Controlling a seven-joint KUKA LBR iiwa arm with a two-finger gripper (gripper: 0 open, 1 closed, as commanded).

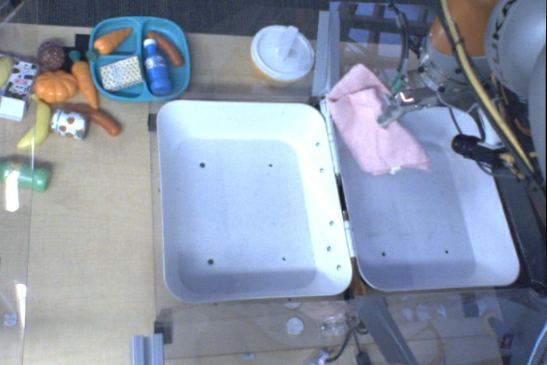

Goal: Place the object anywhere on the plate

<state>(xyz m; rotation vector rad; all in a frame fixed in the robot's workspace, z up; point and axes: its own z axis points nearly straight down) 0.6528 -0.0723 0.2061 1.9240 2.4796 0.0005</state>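
Far left on the table (94, 209) I see toy food: a banana (34, 131), a small pumpkin (55, 86), carrots, a green item (32, 177). Next a blue divided plate (175, 37) w/ a carrot, a blue bottle (156, 67) and a sausage in it. A white lidded cup (282, 53) sits just beyond the left bin (244, 197). In the right bin (436, 218), the pink cloth (376, 131) lies crumpled at the far left corner, partly over the rim. The hand (395, 108) is at the cloth's right edge, touching or just above it; can't tell how far open it is, or whether it has any cloth pinched. Arm comes in from the rt.
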